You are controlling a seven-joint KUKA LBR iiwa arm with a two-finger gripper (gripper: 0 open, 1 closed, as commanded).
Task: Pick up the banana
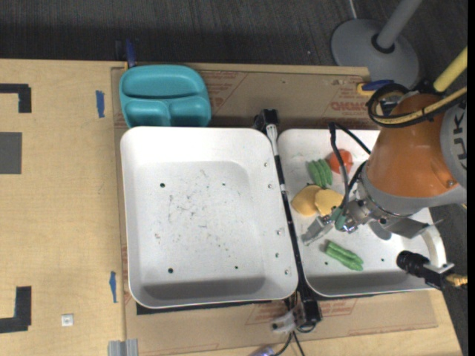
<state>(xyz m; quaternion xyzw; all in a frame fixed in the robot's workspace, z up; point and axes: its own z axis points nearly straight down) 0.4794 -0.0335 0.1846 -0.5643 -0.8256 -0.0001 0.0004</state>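
Reddish print on cardboard (pixel 349 99) behind bins, upside down, illegible.

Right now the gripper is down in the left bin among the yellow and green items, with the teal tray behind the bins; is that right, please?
Not quite: the camera view shows the gripper down in the right bin, not the left, among the yellow and green items. The teal tray does sit behind the bins.

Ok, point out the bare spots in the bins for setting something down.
The left bin is open floor from wall to wall. The right bin is crowded: yellow pieces, green pieces and the gripper fill its left half. Only a strip along its near wall is bare.
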